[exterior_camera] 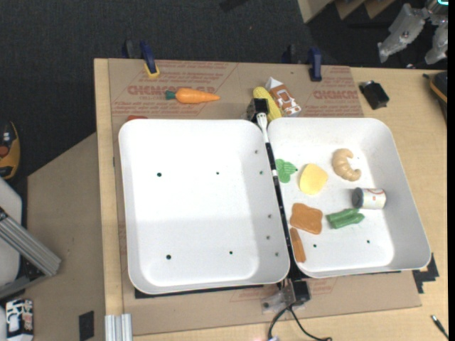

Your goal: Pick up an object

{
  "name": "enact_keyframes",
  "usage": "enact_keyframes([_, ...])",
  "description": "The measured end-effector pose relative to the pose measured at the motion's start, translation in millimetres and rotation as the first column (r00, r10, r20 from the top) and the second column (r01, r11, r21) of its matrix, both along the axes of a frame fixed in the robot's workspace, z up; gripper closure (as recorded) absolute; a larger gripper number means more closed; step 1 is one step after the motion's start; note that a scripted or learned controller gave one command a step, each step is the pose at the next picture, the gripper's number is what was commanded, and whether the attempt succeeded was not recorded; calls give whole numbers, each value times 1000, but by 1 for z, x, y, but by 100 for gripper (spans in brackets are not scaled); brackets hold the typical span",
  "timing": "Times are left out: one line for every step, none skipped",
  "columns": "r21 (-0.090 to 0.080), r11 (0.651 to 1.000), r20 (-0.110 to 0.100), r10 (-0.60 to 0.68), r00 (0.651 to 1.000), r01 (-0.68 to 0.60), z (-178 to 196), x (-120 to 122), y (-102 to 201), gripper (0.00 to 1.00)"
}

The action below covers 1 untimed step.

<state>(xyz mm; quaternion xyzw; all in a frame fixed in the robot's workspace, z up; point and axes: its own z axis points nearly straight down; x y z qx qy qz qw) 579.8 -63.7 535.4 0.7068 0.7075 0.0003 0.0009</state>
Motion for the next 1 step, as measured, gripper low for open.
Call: enact_keyframes([3, 1000, -9, 7, 1000, -7, -54, 43, 80, 0])
